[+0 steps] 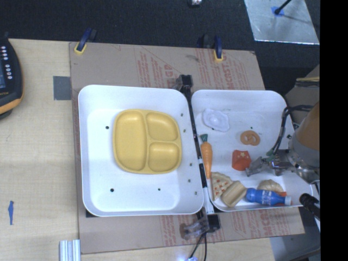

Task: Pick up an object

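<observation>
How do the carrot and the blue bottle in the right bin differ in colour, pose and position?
The carrot is orange with a green top; the blue bottle is blue with a white cap end. The carrot lies lengthwise along the right bin's left wall, while the bottle lies crosswise near the bin's front edge. The carrot lies apart from other items; the bottle is crowded among food pieces. Both lie flat.

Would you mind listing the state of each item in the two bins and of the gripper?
yellow divided plate: flat in left bin
carrot: lying by right bin's left wall
red piece: resting, untouched
blue bottle: on its side
pretzel: lying flat
gripper: low over right bin, holding nothing
</observation>
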`<action>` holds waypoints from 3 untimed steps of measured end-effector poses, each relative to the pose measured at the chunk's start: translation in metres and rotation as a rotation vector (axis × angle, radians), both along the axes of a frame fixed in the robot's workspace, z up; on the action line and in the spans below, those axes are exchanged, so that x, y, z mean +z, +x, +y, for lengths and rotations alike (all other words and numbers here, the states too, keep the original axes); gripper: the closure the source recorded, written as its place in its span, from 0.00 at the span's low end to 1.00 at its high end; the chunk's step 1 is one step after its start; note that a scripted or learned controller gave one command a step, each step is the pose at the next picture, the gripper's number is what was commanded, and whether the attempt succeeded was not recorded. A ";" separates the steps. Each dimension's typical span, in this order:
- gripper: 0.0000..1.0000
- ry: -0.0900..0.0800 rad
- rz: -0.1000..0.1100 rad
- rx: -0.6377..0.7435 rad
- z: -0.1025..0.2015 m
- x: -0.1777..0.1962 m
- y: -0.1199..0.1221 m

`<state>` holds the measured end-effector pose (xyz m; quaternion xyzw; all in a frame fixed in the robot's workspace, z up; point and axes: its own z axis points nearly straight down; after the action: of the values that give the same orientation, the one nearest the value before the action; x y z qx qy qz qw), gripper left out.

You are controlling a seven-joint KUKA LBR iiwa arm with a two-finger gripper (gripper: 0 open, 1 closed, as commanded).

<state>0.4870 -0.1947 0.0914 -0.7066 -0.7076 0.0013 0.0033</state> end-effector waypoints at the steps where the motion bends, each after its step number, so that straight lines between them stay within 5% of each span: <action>1: 0.00 -0.003 -0.007 0.007 0.043 0.001 0.057; 2: 0.00 -0.011 -0.019 0.004 -0.020 0.098 0.140; 3: 0.00 0.001 0.004 0.002 0.011 -0.005 0.107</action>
<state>0.5943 -0.1842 0.0868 -0.7059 -0.7083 0.0025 0.0048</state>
